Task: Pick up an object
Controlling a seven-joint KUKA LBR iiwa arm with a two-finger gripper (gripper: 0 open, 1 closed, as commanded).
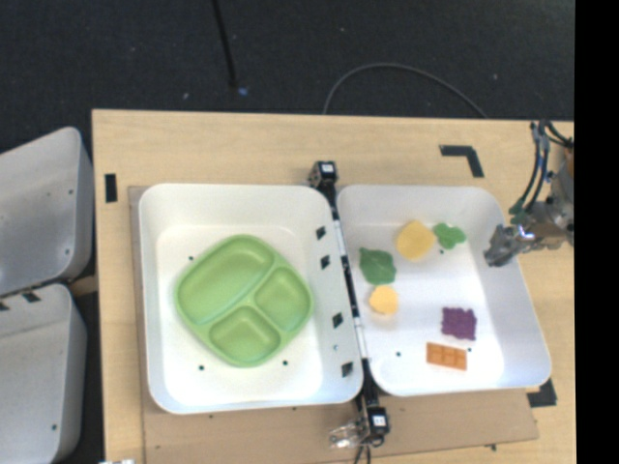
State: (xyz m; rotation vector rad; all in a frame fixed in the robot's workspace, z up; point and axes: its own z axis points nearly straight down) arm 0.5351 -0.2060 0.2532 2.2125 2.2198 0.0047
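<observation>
The right bin (503, 346) holds several small items: a yellow piece (415, 241), a small green piece (448, 234), a darker green piece (377, 264), a round yellow-orange piece (384, 301), a purple block (458, 323) and an orange waffle-like block (446, 357). My gripper (502, 246) hangs at the right bin's right rim, apart from all the items, with nothing seen in it.
The left bin (164, 375) holds a green divided plate (244, 301). A ridge with black clips (340, 288) separates the two bins. Cables (538, 177) hang by the arm at the right edge. White chairs (39, 220) stand left of the bench.
</observation>
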